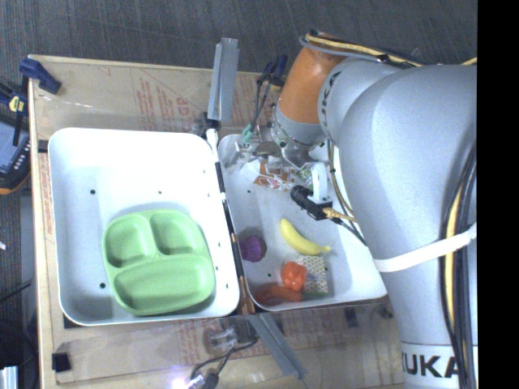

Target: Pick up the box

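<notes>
A small box [274, 176] with red and white print lies in the far part of the right bin [350, 275], partly hidden under the wrist. My gripper [264, 149] is down in that bin's far left corner, right above and against the box. The orange band and grey arm cover most of it from this angle. Whether the box is in its grip cannot be seen.
In the right bin lie a yellow banana [304, 239], a purple fruit [252, 247], an orange-red item [293, 276] and a pale meshed piece [316, 271]. The left bin [130, 164] holds a green divided tray [158, 262]. The arm's bulk overhangs the right bin's right side.
</notes>
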You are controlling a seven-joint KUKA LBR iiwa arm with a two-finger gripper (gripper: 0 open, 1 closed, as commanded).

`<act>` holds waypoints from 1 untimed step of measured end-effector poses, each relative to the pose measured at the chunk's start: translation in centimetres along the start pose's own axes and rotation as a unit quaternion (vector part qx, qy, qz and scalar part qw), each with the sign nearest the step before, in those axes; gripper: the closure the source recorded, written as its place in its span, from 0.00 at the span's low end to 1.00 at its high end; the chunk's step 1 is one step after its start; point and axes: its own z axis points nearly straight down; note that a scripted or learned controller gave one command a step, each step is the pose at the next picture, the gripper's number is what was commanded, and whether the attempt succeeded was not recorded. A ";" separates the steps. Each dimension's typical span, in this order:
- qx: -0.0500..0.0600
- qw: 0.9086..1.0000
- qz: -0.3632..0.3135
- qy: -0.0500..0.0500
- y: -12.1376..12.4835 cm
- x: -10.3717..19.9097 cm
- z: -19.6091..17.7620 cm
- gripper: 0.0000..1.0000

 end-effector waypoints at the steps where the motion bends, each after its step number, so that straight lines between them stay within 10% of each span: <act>1: 0.010 1.000 -0.020 0.004 -3.3 -7.8 -7.3 0.00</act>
